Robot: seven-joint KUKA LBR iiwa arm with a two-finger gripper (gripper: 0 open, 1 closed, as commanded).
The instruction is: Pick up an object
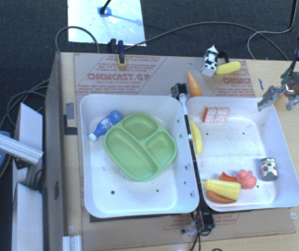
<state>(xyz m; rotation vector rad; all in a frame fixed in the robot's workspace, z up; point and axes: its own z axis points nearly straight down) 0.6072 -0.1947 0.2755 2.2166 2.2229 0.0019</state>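
Camera view: gripper [281, 96] above right bin's [285, 140] far-right rim.

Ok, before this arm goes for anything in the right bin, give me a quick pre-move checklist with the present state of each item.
1. Claw free of any object: ok, nothing shows between its fingers.
2. Claw over the right bin: not ok, it sits past the bin's far right corner, above the bench.
3. Targets in the right bin: ok, small box, banana, can, yellow bottle with pink toy beside it.
4. A target standing apart: ok, the can lies alone near the right wall.
5. Banana graspable: cannot tell, it lies against the divider wall.
6. Claw finger opening: cannot tell.
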